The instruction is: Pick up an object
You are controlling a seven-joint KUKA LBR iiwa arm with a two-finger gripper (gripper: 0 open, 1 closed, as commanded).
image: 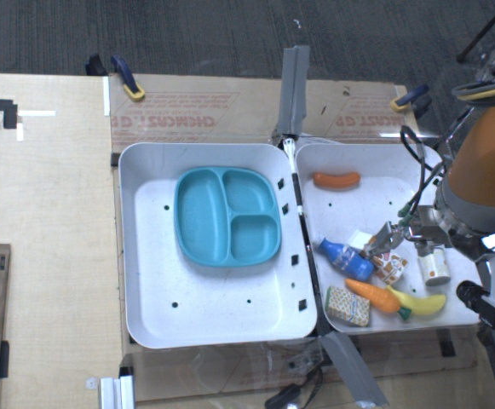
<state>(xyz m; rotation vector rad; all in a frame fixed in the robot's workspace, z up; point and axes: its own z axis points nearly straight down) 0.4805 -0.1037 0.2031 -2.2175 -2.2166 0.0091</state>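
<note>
In the camera view, the gripper is seen low inside the right bin, at the edge of a small heap of objects. Whether it is released or clenched cannot be told, because the tip is small and mixed with the things under it.

The heap lies in the near half of this bin: a blue bottle, a toy carrot, a banana, a small printed carton, a patterned block and a white bottle. They are touching or just beside one another. A sausage lies alone, well apart, near the far wall. The left bin bears a blue divided plate.

For a good pick, one object should be taken alone; the carton and blue bottle nearest the tip are crowded, so a neighbour may be caught or pushed. A slow, straight lift is advised, with a check that something is really held.
</note>
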